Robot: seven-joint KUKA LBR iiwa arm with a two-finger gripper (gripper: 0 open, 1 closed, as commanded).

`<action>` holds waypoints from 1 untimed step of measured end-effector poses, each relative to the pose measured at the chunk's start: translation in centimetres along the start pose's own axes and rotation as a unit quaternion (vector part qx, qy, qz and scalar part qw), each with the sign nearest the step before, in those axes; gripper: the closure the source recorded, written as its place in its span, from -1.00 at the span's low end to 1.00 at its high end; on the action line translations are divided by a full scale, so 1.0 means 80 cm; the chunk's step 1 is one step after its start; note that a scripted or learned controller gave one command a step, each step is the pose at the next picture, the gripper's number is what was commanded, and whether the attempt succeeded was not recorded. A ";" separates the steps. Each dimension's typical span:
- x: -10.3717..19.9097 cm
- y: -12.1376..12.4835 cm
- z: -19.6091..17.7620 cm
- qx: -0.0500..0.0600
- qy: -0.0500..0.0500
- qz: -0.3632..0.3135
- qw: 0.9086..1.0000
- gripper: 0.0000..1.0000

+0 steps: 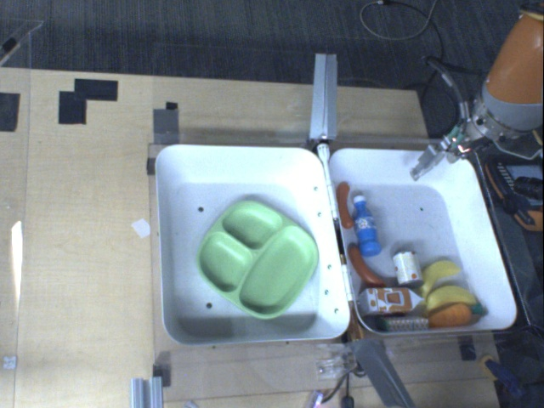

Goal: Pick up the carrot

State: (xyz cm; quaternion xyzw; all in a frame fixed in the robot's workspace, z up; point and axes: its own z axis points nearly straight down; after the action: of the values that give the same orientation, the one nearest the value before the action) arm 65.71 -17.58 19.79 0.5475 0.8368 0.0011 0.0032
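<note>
While the gripper (435, 157) hangs over the right bin's (501, 253) far right corner, I cannot tell how its fingers stand (they are too small). Well apart, the carrot (451, 314) lies at the near right corner, touching two bananas (445, 284).

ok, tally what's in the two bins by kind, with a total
Green divided plate, left bin: 1
Sausages, right bin: 2
Blue bottle: 1
Small white can: 1
Yellow banana-like pieces: 2
Carrot: 1
Brown carton: 1
Total: 9
</note>
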 end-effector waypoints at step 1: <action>0.000 0.002 -0.015 -0.003 -0.001 -0.001 1.000 1.00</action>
State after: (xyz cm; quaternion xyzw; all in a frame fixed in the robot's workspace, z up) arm 65.85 -17.48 20.98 0.5468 0.8372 0.0024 0.0058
